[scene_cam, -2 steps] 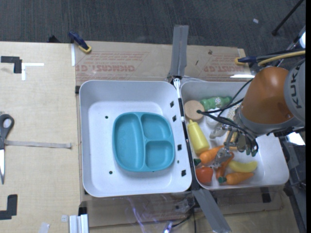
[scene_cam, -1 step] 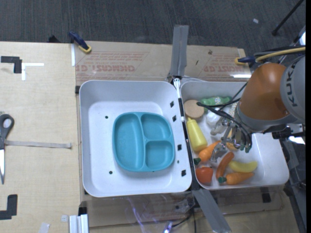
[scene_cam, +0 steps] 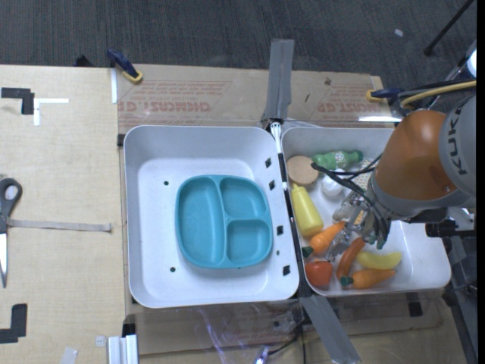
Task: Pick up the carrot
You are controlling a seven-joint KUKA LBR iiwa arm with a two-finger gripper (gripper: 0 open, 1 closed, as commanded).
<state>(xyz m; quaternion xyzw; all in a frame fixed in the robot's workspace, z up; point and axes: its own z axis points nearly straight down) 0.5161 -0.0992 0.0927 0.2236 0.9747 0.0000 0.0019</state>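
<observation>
Single fixed camera above the worktop, looking down at a slant, mid-distance. Both white bins fit in frame: left bin centre, right bin near right side. Dark floor along top.

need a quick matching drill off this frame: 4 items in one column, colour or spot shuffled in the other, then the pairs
Things:
1. divided plate
2. mustard-style bottle
3. tomato
4. scissors

Descriptions:
A. red, at the near left corner of the right bin
B. on the bench at the view's left edge, outside both bins
C. teal, alone in the left bin
D. yellow, lying along the right bin's left wall

Pairs: 1-C, 2-D, 3-A, 4-B
</observation>
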